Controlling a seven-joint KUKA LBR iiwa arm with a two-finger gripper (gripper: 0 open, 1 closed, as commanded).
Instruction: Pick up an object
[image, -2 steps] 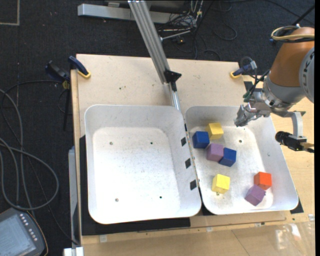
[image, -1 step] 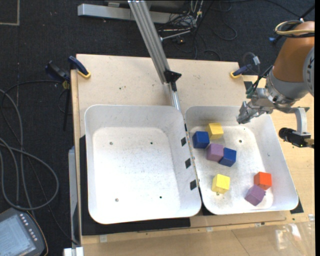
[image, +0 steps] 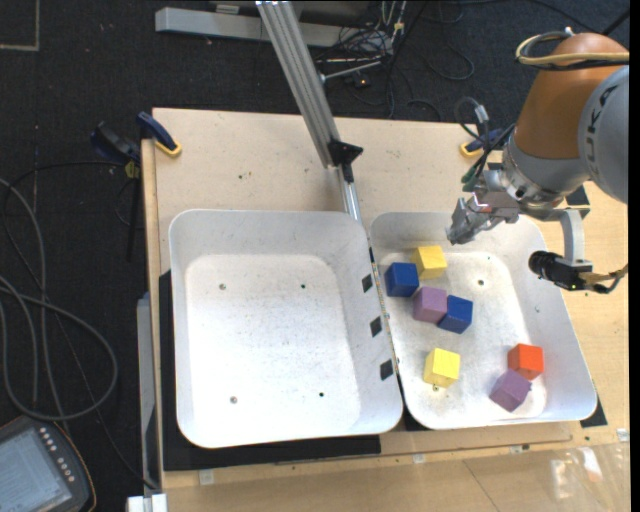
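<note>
1. Bench (image: 260, 150): a pale board that carries two shallow white bins side by side. Two blue-and-yellow clamps (image: 160, 135) sit at its far-left corner.
2. Arm (image: 570, 110): grey with an orange band. It enters from the right side of the view and ends above the far edge of the right bin.
3. Left bin (image: 200, 235): its floor is white and speckled.
4. Right bin (image: 565, 340): holds all seven cubes.
5. Metal strut (image: 305, 90): runs diagonally from the top of the view down to the point where the two bins meet.
6. Gripper (image: 462, 228): positioned over the far rim of the right bin, near the far yellow cube. No object is visible between its fingers. The view is too poor at this point to tell whether the fingers are spread or closed.
7. Cubes, far cluster: yellow cube (image: 432, 261) just beside blue cube (image: 401, 279). A purple cube (image: 430, 303) is touching a second blue cube (image: 457, 313).
8. Cubes, near group: a second yellow cube (image: 442, 366) stands alone. An orange cube (image: 526, 359) lies just beside a second purple cube (image: 511, 390).
</note>
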